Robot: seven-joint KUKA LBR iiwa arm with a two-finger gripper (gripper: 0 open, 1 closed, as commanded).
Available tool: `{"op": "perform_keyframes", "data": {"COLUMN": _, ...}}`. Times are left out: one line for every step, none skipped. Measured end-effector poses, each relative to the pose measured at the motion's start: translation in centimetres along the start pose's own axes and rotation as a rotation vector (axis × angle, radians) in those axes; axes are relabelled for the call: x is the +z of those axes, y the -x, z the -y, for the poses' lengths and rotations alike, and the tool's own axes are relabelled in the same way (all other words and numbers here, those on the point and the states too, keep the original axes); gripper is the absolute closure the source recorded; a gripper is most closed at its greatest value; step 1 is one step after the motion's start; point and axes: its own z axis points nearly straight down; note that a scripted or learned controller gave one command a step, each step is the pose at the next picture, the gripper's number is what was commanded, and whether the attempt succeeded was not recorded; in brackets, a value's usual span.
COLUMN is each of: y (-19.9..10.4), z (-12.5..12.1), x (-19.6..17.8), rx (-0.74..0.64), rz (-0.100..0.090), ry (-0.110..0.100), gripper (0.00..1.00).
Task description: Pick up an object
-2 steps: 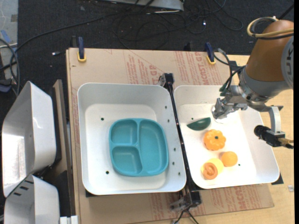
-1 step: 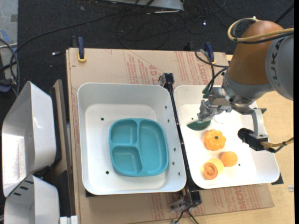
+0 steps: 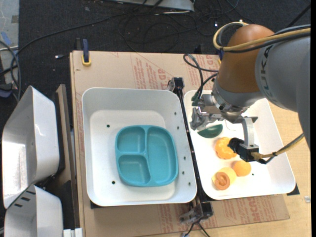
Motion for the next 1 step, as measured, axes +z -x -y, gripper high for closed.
{"op": "perform_keyframes", "data": {"y": -5.47, "z": 1.84, "x": 0.2, "rx": 0.0, "rz": 0.001, "ry": 0.0, "gripper": 1.0}}
